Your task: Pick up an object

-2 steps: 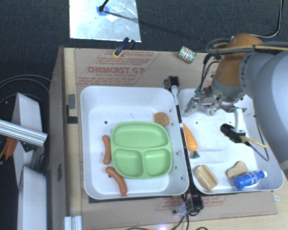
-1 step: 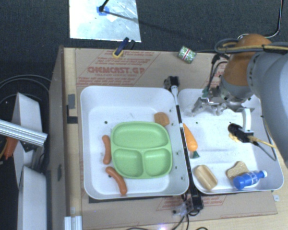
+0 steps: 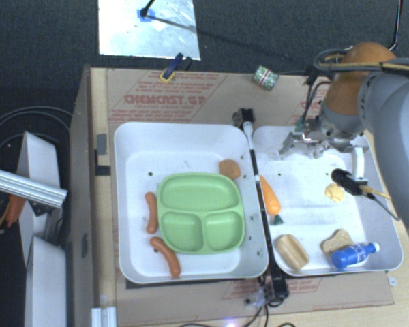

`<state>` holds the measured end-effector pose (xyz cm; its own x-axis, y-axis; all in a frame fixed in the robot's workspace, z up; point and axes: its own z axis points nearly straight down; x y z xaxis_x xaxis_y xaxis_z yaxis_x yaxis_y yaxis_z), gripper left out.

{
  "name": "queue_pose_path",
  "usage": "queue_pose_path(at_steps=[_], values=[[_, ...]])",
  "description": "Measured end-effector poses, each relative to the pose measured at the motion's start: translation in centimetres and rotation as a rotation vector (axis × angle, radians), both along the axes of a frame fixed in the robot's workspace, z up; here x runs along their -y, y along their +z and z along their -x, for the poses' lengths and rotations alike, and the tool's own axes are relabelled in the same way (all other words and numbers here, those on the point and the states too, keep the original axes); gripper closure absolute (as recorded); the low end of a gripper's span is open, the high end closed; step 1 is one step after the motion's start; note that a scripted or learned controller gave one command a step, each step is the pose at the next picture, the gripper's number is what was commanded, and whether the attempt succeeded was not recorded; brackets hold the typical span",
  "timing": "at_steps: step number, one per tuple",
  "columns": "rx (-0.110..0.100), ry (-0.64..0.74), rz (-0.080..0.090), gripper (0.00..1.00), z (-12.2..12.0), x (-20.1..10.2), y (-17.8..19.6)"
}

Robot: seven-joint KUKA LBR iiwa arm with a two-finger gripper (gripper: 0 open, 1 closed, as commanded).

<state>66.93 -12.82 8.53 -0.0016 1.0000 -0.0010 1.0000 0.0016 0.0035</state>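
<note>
Just nearer the camera than the fingers, nothing is caught: I read the gripper (image 3: 303,148) as spread apart and empty, hanging over the far end of the right white plastic bin (image 3: 301,206). The closest things to pick are two. A small pale-yellow lump (image 3: 335,193) lies nearer me than the fingers and off to the view's right, clear of them. An orange plastic carrot (image 3: 268,194) lies nearer me and to the view's left, along the bin's inner wall.

Further from the fingers, at the near end of the same bin, I see a tan bread roll (image 3: 291,251), a brown slice of toast (image 3: 337,240), and a blue plastic bottle with a white cap (image 3: 352,255) lying on its side and touching the toast.

Well to the view's left of the fingers, the left white bin (image 3: 133,182) holds a green three-compartment plastic tray (image 3: 201,213). A round brown biscuit-like piece (image 3: 229,169) sits at the tray's far right corner, one reddish-brown sausage (image 3: 150,212) lies along its left edge, and a second sausage (image 3: 165,256) lies at its near left corner.

Beyond the fingers, on the printed cardboard sheet (image 3: 191,94) under both bins, rests a small green-and-white can (image 3: 265,77).
</note>
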Motion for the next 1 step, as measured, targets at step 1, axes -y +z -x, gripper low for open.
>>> queue_pose_path(at_steps=[1], values=[[0.003, 0.004, 0.002, 1.00, -0.12, -0.01, 1.13]])
